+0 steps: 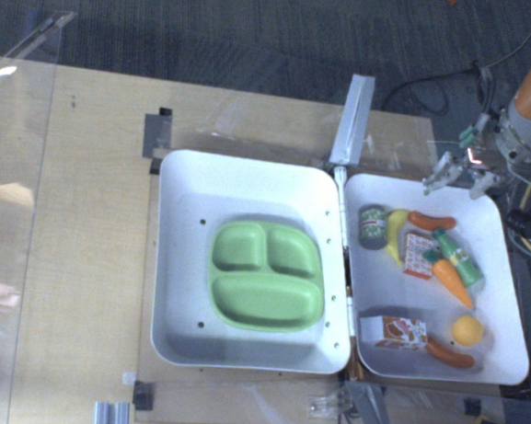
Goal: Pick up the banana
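We are at the approach step: nothing has been gripped yet, as far as we can judge. The claw (460,174) hangs over the far rim of the right bin (507,301), and its two fingers (437,178) look spread apart with nothing between them.

The banana (394,234) lies in the far left part of that bin, well apart from the claw. It sits between a small dark can (372,224) on its left and a red-and-white packet (418,252) on its right, touching or nearly touching both (we cannot tell which). A red sausage (430,221) lies just beyond its far end, and a carrot (450,278) and a green bottle (457,255) crowd the middle of the bin.

The next move, in our judgement, calls for bringing the claw toward the left and nearer us until it stands over the banana, turning the fingers across its narrow width, then descending. The tight neighbours are the risk: a finger could land on the can or the packet.

The left bin (177,273) holds a green divided tray (266,274), which plays no part here.
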Controlling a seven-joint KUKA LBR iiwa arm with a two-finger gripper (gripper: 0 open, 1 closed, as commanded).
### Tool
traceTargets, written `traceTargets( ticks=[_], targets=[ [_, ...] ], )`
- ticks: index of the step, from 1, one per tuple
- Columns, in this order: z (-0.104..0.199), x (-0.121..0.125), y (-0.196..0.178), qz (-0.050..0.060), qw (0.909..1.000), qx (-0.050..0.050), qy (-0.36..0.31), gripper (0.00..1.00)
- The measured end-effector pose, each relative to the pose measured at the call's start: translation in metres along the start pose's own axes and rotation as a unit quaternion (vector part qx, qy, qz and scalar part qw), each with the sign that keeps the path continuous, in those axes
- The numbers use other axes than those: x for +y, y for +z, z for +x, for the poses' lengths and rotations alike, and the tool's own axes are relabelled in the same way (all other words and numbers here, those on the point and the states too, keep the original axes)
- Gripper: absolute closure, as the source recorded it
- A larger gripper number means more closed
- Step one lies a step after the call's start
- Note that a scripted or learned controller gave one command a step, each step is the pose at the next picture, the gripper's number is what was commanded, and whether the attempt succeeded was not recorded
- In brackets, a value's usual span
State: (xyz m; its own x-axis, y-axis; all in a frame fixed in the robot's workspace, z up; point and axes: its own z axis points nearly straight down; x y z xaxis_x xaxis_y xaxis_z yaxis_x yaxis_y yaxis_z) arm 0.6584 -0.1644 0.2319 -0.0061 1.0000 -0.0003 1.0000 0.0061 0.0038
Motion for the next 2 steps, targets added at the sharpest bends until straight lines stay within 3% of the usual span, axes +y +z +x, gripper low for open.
traceTargets(
  ticks=[1, 2],
  targets=[
    [0.014, -0.035, 0.127, -0.008, 0.9998, -0.001, 0.016, 0.00],
    [0.042, -0.020, 0.130, -0.014, 0.9999, -0.009, 0.001, 0.00]
  ],
)
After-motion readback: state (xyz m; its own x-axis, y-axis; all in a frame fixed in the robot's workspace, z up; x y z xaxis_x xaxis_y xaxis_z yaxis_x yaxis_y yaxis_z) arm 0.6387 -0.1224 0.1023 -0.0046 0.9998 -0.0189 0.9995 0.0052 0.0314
